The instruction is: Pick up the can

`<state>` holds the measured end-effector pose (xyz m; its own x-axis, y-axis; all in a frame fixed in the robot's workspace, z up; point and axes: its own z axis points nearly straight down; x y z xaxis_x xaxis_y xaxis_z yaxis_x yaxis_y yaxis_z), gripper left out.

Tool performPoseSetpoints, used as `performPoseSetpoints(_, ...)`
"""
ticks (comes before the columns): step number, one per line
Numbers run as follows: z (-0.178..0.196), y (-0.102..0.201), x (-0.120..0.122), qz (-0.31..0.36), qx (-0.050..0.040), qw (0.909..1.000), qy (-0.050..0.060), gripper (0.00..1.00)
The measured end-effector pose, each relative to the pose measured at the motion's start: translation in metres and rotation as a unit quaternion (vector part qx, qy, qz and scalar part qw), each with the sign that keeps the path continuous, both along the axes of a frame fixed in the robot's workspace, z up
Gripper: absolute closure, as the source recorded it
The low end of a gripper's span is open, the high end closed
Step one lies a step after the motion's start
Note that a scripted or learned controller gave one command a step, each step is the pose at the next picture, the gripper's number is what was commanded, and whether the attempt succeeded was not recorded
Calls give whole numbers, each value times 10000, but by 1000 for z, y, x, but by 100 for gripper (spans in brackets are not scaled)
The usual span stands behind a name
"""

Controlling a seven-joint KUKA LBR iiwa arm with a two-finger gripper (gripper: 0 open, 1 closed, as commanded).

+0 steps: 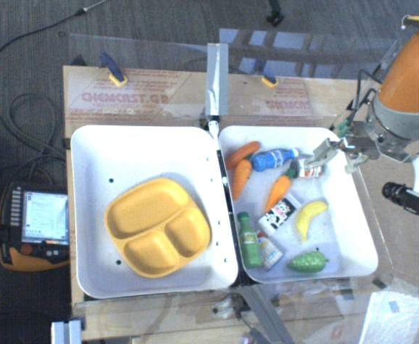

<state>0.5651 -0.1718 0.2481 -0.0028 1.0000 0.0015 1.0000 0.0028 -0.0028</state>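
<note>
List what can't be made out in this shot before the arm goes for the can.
- Gripper, camera view: small and blurred against the white bin; finger state unreadable.
- Can: partly covered by the gripper, so its full shape and label are hidden.
- Arm: cut off by the right edge.
- Label on the black-and-white carton: too small to read.
- Handheld screen beside the bench: text too small.

Both bins are white: the left bin and the right bin. The divided tray is plain yellow. Three carrots are orange, one a redder shade. The bottle is blue with a white cap. The can is black and white with a patterned label. The banana is yellow. A green bottle and a bumpy green vegetable lie low. The desk is tan with faded red lettering.
</note>
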Motion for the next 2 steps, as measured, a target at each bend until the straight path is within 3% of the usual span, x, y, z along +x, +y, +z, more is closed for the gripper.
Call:
performPoseSetpoints(1,-89,-48,40,142,-19,9999,2,0)
performPoseSetpoints(2,-146,-42,101,330,33,9994,-20,0)
